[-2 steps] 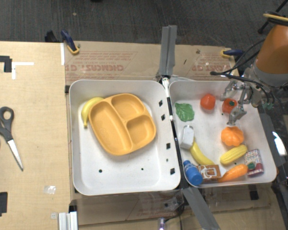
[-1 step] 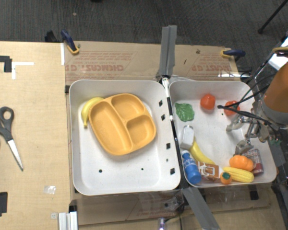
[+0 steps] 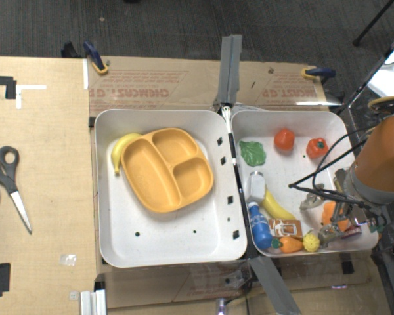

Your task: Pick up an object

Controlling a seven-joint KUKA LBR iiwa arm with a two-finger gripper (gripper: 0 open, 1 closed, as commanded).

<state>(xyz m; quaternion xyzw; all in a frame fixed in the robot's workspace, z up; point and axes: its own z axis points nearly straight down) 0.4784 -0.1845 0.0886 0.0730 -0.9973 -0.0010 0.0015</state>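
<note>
Right white bin [image 3: 328, 118]: gripper [image 3: 333, 223] low over small orange toy [image 3: 329, 212], partly hidden; grip state unclear.

floor [image 3: 184, 12]: dark grey carpet | bench [image 3: 39, 176]: light wood | scissors [image 3: 10, 182] at left

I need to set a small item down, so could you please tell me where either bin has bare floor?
Left bin: bare floor in front of and left of the yellow tray, with a banana at the tray's far left. Right bin: a bare patch mid-floor between the tomatoes and the near row; the near edge is crowded with bottle, toys and pincer.
</note>
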